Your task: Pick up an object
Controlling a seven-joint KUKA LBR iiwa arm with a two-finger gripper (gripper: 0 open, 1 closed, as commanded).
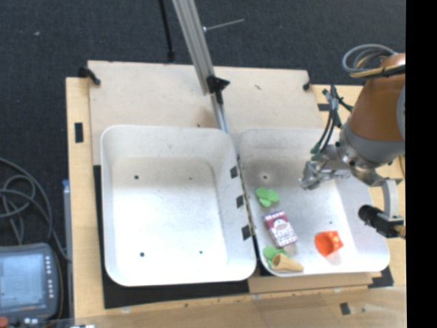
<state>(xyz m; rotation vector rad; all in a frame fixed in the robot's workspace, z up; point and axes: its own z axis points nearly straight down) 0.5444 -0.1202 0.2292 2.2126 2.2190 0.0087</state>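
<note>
Over the right bin point(355, 251), the gripper point(311, 180) hangs above bare floor, finger state not discernible at this slant, well apart from the green piece point(267, 197), small carton point(280, 229), orange cup point(328, 243) and cone point(286, 264) nearer the bin's front.

Dark carpeted floor point(82, 19) around light wooden bench point(150, 91). Slanted aluminium mast point(191, 29) rising from bench rear. Cables point(20, 190) and grey pendant point(27, 282) at left.
</note>
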